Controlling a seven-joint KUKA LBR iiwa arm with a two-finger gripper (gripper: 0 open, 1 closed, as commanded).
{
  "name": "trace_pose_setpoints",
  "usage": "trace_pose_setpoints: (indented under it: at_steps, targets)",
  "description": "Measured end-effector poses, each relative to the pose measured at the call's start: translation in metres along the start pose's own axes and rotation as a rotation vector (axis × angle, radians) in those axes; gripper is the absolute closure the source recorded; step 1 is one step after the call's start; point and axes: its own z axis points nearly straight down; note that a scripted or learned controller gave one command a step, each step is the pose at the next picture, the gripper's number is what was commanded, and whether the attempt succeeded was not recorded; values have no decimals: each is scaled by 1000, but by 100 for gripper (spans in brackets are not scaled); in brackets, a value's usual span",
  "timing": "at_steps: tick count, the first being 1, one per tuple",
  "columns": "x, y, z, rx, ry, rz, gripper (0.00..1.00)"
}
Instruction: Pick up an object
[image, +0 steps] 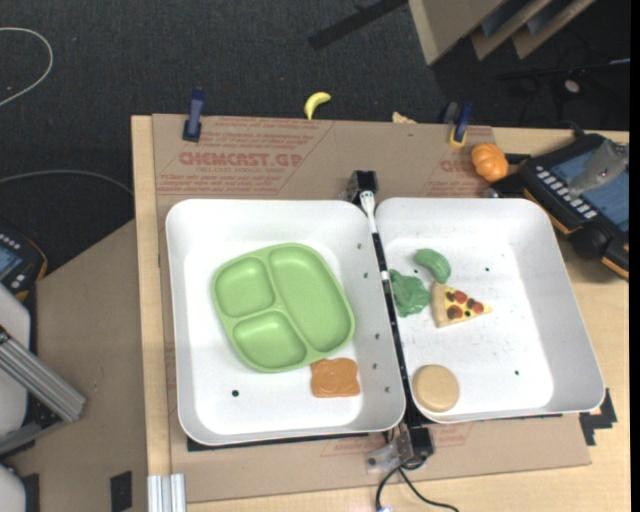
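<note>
A dark carpeted floor surrounds the worktop (100, 300), on which a brown cardboard sheet (250, 150) carries two shallow white bins side by side. The left bin (190, 300) holds a green divided plate (282, 305) with three compartments, and just beside its lower right corner a single orange-brown toy that looks like toast (335, 378). The right bin (530, 300) holds four toys, all gathered toward its left side: one dark green leafy piece (433, 263), one lighter green broccoli-like piece (408, 292) close against the divider, one pizza slice (457, 305) just beside them, and one round tan biscuit-like disc (436, 388) lower down near the front wall. Outside the bins, a small yellow banana-shaped toy (316, 102) lies at the sheet's far edge and an orange round toy (489, 160) sits near the far right corner, next to a dark handset (575, 185). Two blue clamps (194, 115) pin the sheet at the back. As for the claw, I cannot tell its state. The pick seems not yet begun: every candidate lies untouched. The next move probably calls for choosing a target and descending over it; the tan disc, standing apart from the others, looks the least crowded, while the green pieces near the divider leave little room.
</note>
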Motion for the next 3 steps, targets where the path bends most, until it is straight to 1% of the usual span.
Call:
trace_pose_setpoints:
  at_steps: [1, 2, 3]
  targets:
    - [43, 30, -134, -4, 0, -2, 0]
    - [118, 0, -126, 18, 7, -3, 0]
    - [208, -39, -127, 18, 8, -6, 0]
